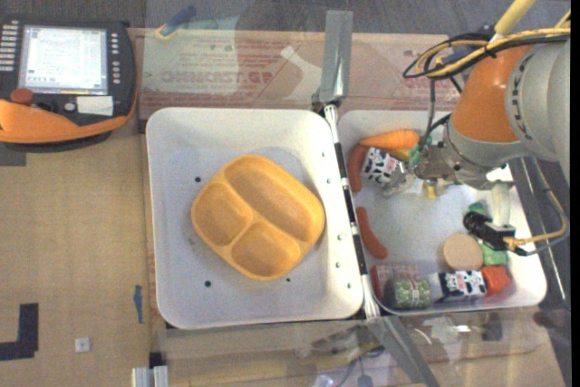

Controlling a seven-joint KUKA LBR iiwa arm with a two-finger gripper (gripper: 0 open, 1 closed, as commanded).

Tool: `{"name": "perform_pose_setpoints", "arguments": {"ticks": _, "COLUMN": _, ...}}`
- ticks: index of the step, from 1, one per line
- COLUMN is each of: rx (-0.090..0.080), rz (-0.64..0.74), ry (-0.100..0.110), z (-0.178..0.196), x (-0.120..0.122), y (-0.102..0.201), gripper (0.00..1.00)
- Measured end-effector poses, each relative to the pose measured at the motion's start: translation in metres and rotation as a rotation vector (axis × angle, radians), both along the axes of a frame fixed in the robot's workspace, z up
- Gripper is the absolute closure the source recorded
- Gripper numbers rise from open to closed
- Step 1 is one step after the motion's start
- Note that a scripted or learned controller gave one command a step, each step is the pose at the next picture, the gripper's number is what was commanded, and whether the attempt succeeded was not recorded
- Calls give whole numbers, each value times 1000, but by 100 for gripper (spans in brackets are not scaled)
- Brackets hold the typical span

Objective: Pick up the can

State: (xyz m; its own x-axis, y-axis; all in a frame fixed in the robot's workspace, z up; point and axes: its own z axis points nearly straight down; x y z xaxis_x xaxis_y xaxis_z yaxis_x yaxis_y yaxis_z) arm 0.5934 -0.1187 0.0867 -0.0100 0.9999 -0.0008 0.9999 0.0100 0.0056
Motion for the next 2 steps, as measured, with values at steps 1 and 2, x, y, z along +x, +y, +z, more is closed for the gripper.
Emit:
{"name": "perform_pose_setpoints", "arguments": {"ticks": 1, "rx": 0, "rz": -86, "ry": 39, "z": -1, "x": 33, "y": 7, "gripper": 0}}
{"name": "perform_pose_setpoints", "arguments": {"ticks": 2, "rx": -3, "rz": -68, "ry": 104, "z": -3, "x": 52, "y": 8, "gripper": 0}}
